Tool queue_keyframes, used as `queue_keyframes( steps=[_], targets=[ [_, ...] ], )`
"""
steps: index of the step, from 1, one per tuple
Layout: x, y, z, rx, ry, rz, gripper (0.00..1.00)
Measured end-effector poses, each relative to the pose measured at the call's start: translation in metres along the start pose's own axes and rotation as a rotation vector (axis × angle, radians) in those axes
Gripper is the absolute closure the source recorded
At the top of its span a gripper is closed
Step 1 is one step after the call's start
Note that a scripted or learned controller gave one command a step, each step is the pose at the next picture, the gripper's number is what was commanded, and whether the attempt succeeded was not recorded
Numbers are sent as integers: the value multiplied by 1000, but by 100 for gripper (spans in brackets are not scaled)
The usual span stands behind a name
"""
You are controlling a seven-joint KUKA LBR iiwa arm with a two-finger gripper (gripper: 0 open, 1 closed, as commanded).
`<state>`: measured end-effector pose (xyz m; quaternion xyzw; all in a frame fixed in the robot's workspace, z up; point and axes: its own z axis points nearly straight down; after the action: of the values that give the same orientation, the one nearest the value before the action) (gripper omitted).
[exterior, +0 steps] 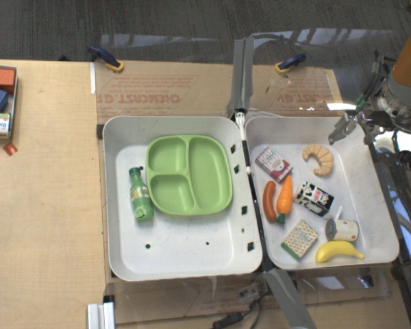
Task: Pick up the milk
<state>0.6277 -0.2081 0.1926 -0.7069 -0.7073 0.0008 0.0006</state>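
A small black-and-white milk carton (314,198) lies on its side near the middle of the right bin (380,184). Just to its left sit an orange carrot (284,197) and a red sausage (269,201) side by side. A croissant (318,157) lies above it, a pink box (273,164) up and to the left, a white cup (344,229) and banana (338,253) below. The gripper (348,123) hovers over the bin's upper right corner, well apart from the milk carton; whether it is open or closed cannot be told. The left bin (123,252) holds a green divided plate (189,175) and green bottle (140,195).
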Motion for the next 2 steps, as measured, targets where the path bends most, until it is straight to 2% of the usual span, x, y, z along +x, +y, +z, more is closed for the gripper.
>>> queue_keyframes(
  steps=[1, 2],
  targets=[
    [20, 9, 94, 2, 0, 302, 0],
    [20, 10, 82, -2, -3, 299, 100]
  ],
)
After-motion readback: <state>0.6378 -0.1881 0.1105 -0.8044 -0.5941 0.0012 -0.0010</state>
